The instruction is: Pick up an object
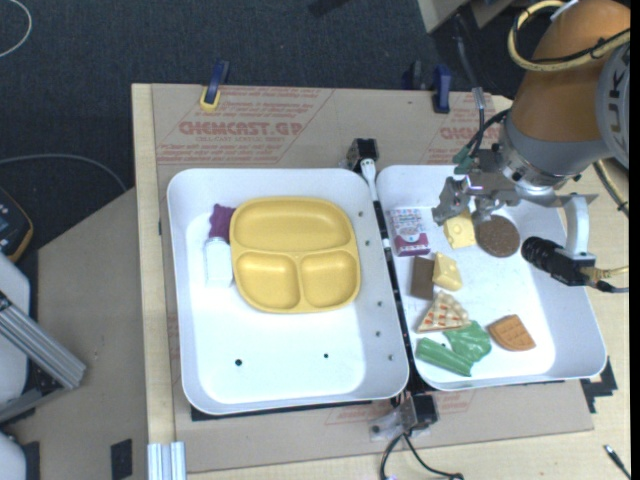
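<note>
Dark carpet around a board-topped bench.
Dark grey carpet floor (90, 88) surrounds a brown board (150, 298); blue clamps (213, 86) grip its far edge.

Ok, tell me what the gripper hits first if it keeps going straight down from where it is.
Most likely the pale yellow cheese-like piece in the right bin, just below the gripper, with the brown round cookie right beside it. Depth is hard to judge from this slanted view.

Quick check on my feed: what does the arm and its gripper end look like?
The arm has a rounded orange band above a grey wrist section. A yellow cable loops over the orange part, and thin dark cables with a green connector run along the wrist. The gripper is grey metal, small and blocky.
</note>
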`<state>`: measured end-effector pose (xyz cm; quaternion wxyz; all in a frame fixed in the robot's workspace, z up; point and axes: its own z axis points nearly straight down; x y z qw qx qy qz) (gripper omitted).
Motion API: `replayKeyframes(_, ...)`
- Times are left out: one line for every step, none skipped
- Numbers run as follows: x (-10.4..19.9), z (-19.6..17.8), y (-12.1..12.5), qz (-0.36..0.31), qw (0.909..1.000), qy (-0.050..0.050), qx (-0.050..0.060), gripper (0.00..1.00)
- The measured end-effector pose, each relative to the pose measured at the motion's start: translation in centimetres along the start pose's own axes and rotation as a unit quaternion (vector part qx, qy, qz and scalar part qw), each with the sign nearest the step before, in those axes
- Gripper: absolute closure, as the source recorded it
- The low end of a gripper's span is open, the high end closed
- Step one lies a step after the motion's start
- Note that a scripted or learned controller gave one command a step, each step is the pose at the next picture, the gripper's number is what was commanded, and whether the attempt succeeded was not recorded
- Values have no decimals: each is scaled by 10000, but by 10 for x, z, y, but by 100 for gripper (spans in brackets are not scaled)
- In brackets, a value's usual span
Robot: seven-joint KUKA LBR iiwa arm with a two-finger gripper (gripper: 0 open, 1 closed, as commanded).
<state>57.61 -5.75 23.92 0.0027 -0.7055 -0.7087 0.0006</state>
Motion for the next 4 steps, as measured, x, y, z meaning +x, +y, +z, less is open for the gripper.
replayKeyframes(40, 5, -33, 3, 10000, -4, 4, 100)
replayKeyframes(28, 8, -33, 26, 10000, -11, -6, 100)
replayKeyframes(37, 26, -34, 21, 10000, -11, 1, 100)
replayKeyframes(36, 23, -37, 28, 10000, -7, -6, 100)
